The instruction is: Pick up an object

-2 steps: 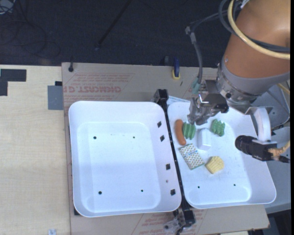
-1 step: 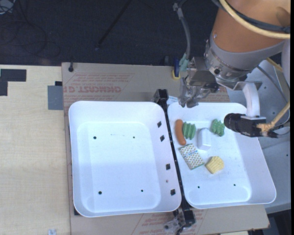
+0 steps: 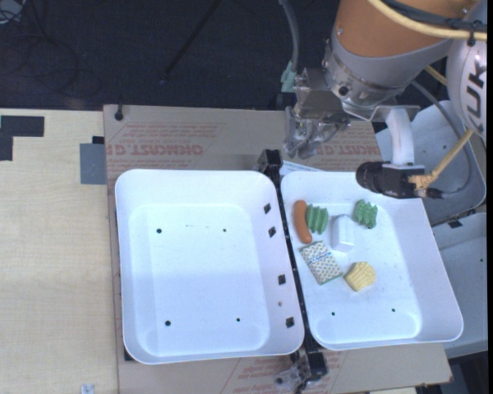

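Both bins are plain white: the left bin (image 3: pixel 199 265) and the right bin (image 3: pixel 411 302). In the right bin lie an orange sausage-shaped piece (image 3: pixel 301 221), a green ridged piece (image 3: pixel 317 218) just beside it, a second green piece (image 3: pixel 365 213) farther right, a white block (image 3: pixel 343 232), a yellow corn-like piece (image 3: pixel 360 276) with a bumpy grid pattern, and a pale packet (image 3: pixel 321 262) speckled with small dark dots. The counter (image 3: pixel 41 261) is light wood with dark grey patches, and a brown cardboard sheet (image 3: pixel 197 142) carries reddish lettering. The arm (image 3: pixel 386 23) shows an orange band above grey metal.
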Motion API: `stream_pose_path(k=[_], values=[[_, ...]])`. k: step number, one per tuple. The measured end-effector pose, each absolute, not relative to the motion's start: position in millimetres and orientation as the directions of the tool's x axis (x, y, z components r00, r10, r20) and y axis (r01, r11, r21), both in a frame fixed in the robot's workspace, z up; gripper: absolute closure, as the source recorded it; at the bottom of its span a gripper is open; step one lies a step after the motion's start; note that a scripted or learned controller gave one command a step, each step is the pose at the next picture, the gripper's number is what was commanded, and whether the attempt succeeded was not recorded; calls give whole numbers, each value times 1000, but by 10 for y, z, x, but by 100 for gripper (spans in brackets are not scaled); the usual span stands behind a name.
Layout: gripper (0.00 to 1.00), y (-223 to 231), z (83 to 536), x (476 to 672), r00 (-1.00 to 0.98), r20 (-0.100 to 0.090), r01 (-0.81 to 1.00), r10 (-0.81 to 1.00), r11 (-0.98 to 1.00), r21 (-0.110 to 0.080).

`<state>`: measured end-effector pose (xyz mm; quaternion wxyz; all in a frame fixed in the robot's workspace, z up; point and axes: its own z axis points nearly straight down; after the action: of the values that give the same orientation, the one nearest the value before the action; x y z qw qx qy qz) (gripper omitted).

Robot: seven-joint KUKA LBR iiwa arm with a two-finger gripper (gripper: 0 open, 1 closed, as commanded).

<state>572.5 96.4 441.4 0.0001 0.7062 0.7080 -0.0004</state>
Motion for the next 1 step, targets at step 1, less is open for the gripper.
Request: stream_pose_path(k=[1], values=[[100,1183,4563,6005,-2,-1,1000,1000,2,0]])
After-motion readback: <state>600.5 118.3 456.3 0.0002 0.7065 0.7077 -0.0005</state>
